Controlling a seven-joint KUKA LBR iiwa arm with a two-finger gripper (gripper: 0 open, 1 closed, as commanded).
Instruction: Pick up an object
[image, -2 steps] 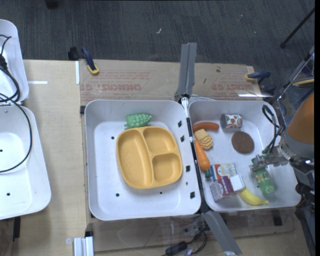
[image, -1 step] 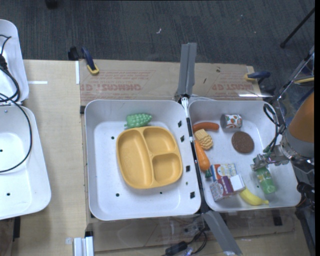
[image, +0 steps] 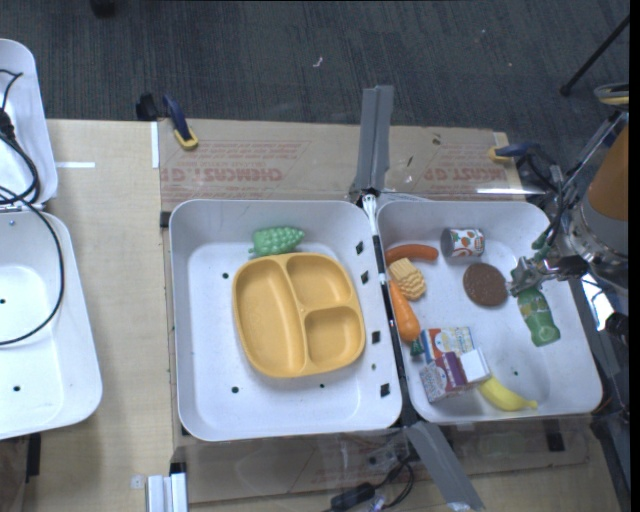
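Gripper (image: 528, 276) hangs at the right bin's (image: 575, 395) right side; you can't tell its state. Green bottle (image: 538, 318) lies just below it, long axis running toward the near rim.

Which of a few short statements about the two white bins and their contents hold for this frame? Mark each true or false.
1. The yellow three-compartment plastic plate lies in the left white bin. True.
2. The green toy grape bunch sits inside one of the plate's compartments. False: it lies on the bin floor just beyond the plate's far rim.
3. The yellow toy banana is in the right white bin, near its front edge. True.
4. The gripper hangs over the left bin. False: it is over the right bin, beside the green plastic bottle.
5. The small printed can lies in the left bin. False: it is in the right bin.
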